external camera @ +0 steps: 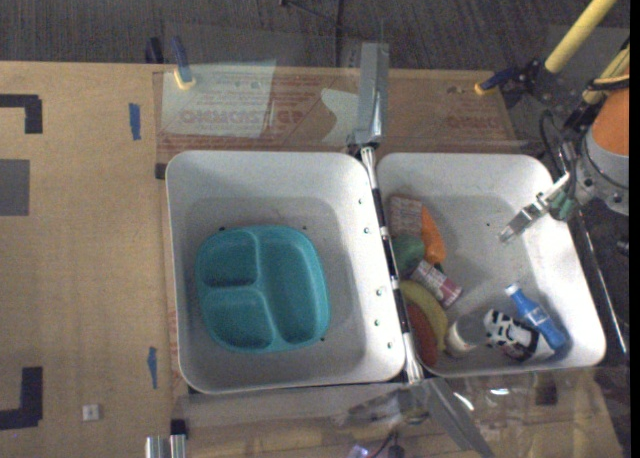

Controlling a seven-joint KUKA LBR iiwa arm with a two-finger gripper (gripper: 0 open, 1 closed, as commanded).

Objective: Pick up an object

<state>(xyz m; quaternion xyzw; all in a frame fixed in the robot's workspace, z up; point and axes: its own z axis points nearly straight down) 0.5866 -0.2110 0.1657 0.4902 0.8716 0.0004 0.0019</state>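
Note:
My gripper [514,227] hangs over the right side of the right bin [480,178], above bare bin floor, with nothing seen in it. Along the right bin's left wall lie a pale packet [405,211], an orange carrot-like piece [432,236], a green item [407,250], a small pink-and-white tube [437,283] and a yellow banana [424,310]. At the front right of that bin sit a black-and-white cow toy [508,334], a blue bottle [537,318] and a pale cup [461,336]. The gripper is well apart from all of them.
The left bin [200,186] holds a teal divided plate [262,288]. A metal divider [371,96] stands behind the seam between the bins. Cables and a yellow pole [590,14] crowd the upper right by the arm.

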